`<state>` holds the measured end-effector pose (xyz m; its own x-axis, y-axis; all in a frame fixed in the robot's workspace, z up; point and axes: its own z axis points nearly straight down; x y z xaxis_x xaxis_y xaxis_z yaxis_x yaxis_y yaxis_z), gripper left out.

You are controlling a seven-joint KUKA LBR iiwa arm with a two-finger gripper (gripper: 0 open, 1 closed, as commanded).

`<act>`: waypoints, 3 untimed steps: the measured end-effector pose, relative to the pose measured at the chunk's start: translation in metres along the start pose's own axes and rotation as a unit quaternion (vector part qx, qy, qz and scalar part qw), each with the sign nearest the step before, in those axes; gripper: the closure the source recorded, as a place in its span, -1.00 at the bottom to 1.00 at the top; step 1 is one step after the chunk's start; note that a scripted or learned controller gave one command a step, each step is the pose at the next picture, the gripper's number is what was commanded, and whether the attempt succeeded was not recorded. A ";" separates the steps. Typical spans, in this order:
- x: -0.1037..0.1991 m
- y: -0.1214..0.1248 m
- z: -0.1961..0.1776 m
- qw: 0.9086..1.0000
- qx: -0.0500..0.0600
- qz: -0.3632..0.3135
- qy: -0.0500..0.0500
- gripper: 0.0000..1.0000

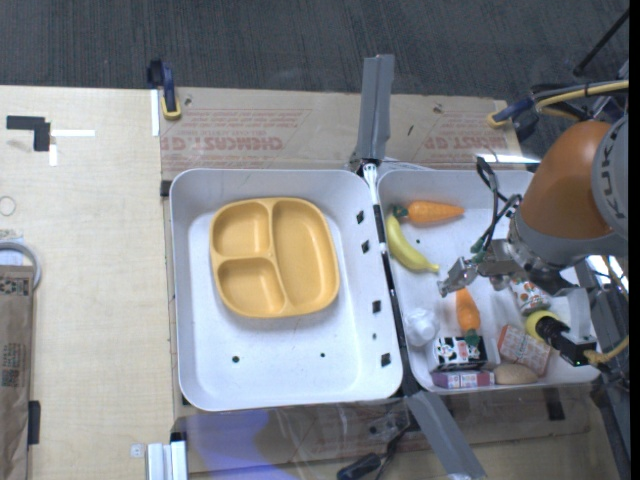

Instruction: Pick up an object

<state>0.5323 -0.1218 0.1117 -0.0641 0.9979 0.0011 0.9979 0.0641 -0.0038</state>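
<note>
My gripper hangs over the middle of the right bin, at the end of the grey arm with the orange band. Just below it lies a small orange carrot-like piece; whether the gripper touches it is unclear. A yellow banana lies to the gripper's left, and a larger carrot sits at the bin's far end. Near the front edge are a white lump, a cow-patterned carton, a pink box, a tan rounded item and a red-and-white packet.
The left bin holds a yellow divided plate. A grey divider post rises between the bins at the back. Cardboard lies behind the bins and a wooden bench top spreads to the left.
</note>
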 end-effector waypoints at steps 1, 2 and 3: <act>0.010 -0.016 0.021 0.994 -0.001 -0.111 0.000 -1.00; 0.009 -0.016 0.012 0.994 -0.002 -0.109 0.000 1.00; -0.012 -0.012 -0.084 0.998 -0.002 -0.055 -0.001 1.00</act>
<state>0.5215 -0.1341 0.1960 -0.1735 0.9848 -0.0015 0.9848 0.1735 -0.0002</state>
